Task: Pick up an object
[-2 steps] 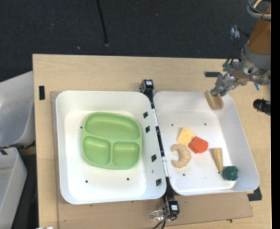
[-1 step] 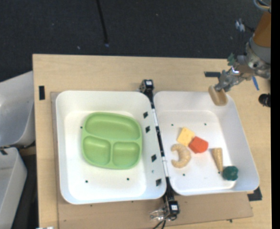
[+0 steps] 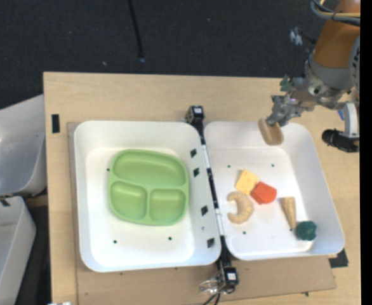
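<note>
End effector holds tan block near bin rim.

Robotics lab: plywood bench on dark carpet, two white bins, industrial arm, cabling.

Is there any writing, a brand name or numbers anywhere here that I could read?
None can be read.
Green tray, toy food and both white bins: plain, no print.
Small black tags on the bench: too small and blurred to tell if they bear marks.
</note>
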Controlling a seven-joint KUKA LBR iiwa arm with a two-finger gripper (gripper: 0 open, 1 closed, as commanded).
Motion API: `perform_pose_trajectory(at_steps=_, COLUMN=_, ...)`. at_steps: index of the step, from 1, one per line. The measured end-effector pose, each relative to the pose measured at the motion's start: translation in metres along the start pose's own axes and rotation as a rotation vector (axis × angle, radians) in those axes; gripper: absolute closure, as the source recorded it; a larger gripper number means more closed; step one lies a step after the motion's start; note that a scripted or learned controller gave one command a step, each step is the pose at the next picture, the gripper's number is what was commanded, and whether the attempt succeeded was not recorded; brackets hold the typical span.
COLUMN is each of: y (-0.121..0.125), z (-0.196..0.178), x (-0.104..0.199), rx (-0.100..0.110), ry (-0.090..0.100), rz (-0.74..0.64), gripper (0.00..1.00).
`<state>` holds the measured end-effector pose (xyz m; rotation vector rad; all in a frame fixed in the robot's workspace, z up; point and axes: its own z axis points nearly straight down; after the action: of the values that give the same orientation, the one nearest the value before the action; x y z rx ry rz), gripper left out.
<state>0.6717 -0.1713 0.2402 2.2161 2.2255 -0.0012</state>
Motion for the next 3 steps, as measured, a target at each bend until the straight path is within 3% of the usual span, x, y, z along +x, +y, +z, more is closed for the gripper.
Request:
perform_pose_trajectory(at_steps=1, y=-0.020, z=0.004, x=0.043, rx=0.001, ry=0.000, rz=0.000, gripper=1.00)
perform_pose_trajectory(at_steps=3, y=-0.038, z=-0.010, x=0.133, rx=0.000, ry=0.003, rz=-0.001, gripper=1.00)
